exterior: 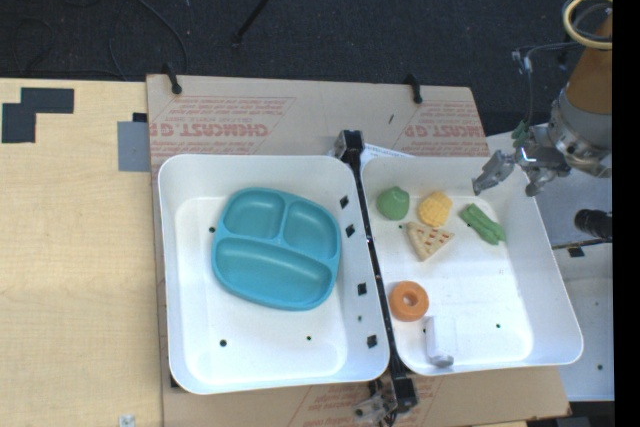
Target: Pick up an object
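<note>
Your gripper [512, 171] hung with fingers spread, grasping nothing, beside the green pickle [483, 223]. It looked light, rigid, slick plastic; you'd best pinch across its narrow middle.

Plate [275, 248] in left bin [190, 177]; toy foods [430, 233] in right bin [545, 315]

In the right bin [545, 315] you have six loose items. A green round toy vegetable [393, 204] lies near the far left corner, a yellow corn piece [434, 208] just beside it. A green pod-shaped piece [483, 223] lies tilted to their right. A tan waffle-patterned wedge [429, 240] sits just below the corn. An orange ring doughnut [408, 300] lies flat near the divider. A white block [439, 339] rests by the near wall.
</note>
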You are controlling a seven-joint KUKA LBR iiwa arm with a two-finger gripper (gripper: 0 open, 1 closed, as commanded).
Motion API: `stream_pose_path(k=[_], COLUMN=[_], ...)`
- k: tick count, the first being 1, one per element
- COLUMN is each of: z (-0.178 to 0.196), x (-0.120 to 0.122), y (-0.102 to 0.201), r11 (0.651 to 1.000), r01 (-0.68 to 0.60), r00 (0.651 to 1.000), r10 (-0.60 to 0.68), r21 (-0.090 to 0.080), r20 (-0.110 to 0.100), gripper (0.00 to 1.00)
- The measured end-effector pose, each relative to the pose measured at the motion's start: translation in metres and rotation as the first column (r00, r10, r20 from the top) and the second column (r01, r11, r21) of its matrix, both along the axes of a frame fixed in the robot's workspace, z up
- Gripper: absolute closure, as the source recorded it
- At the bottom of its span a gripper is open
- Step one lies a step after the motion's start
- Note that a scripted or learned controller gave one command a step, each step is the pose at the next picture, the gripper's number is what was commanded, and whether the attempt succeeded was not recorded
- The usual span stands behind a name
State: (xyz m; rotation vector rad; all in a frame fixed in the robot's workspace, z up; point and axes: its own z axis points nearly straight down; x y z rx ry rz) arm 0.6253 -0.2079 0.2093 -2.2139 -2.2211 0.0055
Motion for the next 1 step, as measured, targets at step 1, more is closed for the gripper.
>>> stream_pose_path(k=[1], z=[-0.0641], x=[-0.0047], y=[0.0034], r11=[1.000], r01=[0.003], r00=[1.000], r10=[-0.003], r21=[0.001], r20=[-0.002], gripper=[0.00])
